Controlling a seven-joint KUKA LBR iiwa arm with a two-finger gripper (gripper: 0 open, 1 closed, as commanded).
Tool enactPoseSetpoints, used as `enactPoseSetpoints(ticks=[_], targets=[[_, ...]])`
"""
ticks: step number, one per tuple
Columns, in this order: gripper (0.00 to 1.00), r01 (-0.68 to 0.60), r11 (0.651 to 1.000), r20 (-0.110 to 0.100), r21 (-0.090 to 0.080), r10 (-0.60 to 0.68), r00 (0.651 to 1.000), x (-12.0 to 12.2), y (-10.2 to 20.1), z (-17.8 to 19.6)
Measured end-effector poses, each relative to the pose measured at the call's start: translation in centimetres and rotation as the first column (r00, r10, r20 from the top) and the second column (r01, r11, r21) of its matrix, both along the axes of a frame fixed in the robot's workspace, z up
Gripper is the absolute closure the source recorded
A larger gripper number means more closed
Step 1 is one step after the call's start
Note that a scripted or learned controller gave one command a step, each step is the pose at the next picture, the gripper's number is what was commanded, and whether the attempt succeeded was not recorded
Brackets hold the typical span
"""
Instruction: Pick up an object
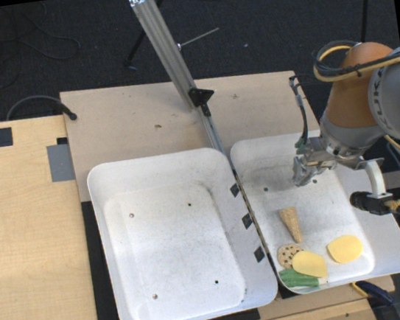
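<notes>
Below claw (305, 175), apart: cone (290, 222)

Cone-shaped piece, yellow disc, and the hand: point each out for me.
Cone-shaped piece (290, 222): camera view, mid-body.
Yellow disc (345, 248): camera view, centre of its face.
Hand (306, 175): camera view, between fingertips.
</notes>
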State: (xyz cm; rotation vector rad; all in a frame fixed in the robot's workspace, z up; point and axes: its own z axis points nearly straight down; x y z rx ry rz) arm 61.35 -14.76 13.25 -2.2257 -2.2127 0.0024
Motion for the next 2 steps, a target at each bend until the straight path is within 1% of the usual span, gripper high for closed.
enactPoseSetpoints(ticks=[1, 2], targets=[[1.0, -0.002, 1.0, 0.006, -0.002, 0.002, 1.0, 0.3, -0.3, 4.3], [1.0, -0.006, 1.0, 0.006, -0.002, 0.006, 1.0, 0.4, 0.0, 8.7]])
